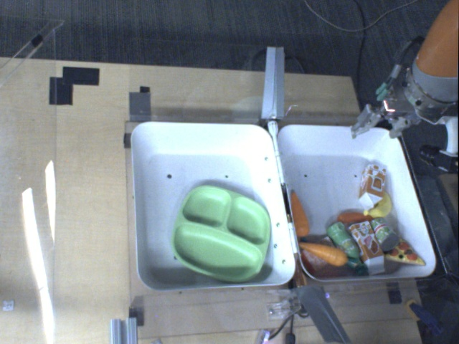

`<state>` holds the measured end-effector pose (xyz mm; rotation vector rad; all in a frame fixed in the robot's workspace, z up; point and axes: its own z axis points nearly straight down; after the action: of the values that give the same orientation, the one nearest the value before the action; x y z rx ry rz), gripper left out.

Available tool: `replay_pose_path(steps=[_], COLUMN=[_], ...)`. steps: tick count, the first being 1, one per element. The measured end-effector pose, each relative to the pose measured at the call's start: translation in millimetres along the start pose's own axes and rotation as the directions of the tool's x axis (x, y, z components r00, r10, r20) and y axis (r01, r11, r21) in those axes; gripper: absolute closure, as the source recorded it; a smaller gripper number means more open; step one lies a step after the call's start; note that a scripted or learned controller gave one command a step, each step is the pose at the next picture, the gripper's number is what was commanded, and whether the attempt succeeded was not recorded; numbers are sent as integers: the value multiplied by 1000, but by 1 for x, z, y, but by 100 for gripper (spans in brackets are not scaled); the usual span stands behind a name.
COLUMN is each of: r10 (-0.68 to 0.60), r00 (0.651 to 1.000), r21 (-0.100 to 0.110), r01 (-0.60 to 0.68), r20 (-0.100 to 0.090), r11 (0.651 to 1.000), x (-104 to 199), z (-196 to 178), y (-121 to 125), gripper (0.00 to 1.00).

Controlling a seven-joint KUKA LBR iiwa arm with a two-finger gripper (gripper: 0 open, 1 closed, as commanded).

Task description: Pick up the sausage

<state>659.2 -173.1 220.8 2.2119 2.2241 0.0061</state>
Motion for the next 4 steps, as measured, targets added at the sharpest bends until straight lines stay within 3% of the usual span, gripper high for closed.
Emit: replay_pose_path(steps=[1, 2, 3, 4], r10=[50, 63, 64, -33], r00=[999, 998, 998, 999], r21=[-23, -51, -39, -9], r01=[-49, -62, -63, 33], r20=[7, 21, 13, 4], r11=[999, 997, 997, 999], x=[-19, -17, 23, 21], z=[102, 113, 109, 130], y=[-44, -91, -97, -137], gripper=[0, 0, 0, 0])
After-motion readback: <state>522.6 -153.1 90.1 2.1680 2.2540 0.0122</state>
